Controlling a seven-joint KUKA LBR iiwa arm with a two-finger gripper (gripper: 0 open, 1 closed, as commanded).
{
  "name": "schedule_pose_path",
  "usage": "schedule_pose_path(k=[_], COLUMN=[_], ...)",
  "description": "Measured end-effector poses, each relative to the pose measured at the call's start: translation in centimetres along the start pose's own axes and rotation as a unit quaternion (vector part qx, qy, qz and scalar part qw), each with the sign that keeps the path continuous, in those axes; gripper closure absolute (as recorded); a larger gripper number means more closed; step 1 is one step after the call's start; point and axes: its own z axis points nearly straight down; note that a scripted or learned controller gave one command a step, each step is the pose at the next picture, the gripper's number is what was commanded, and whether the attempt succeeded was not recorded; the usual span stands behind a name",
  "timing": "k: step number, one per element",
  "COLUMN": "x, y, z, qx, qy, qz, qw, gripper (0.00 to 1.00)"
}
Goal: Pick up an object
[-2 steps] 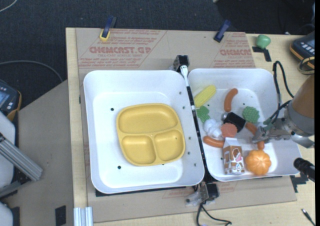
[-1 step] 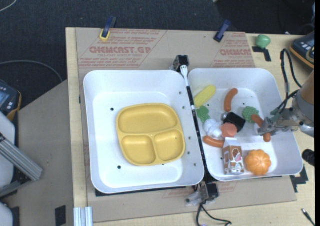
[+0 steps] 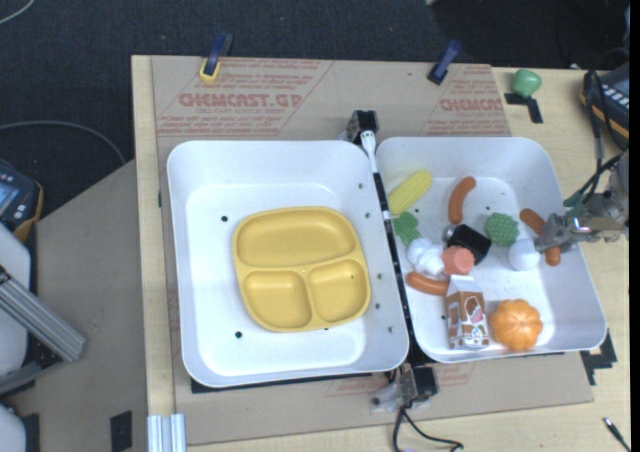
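Observation:
The right bin (image 3: 570,285) holds several toy foods: a yellow corn cob (image 3: 410,190), an orange sausage (image 3: 460,198), a broccoli (image 3: 501,229), a carrot (image 3: 531,222), a hot dog (image 3: 428,284), a small carton (image 3: 466,320) and an orange (image 3: 516,324). A black piece (image 3: 467,239) lies beside a pink ball (image 3: 458,260), with white pieces (image 3: 428,258) to their left. My gripper (image 3: 552,238) sits low over the bin's right side, next to the carrot and a white ball (image 3: 523,256). I see nothing held in it.
The left bin (image 3: 200,270) carries a yellow divided plate (image 3: 300,267). A green ball (image 3: 525,82) rests on the cardboard behind the right bin. Clamps (image 3: 213,58) hold the cardboard's far edge. Cables hang at the right edge of the bench.

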Motion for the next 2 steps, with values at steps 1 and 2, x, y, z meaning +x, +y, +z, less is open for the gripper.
schedule_pose_path(k=[1, 2], x=[-0.1, 4.3], y=[0.1, 3.9], z=[-3.4, -3.0], qx=[0.000, 0.001], qy=[0.000, 0.001], qz=[0.000, -0.002], qw=[1.0000, 1.0000], gripper=[1.00, 1.00])
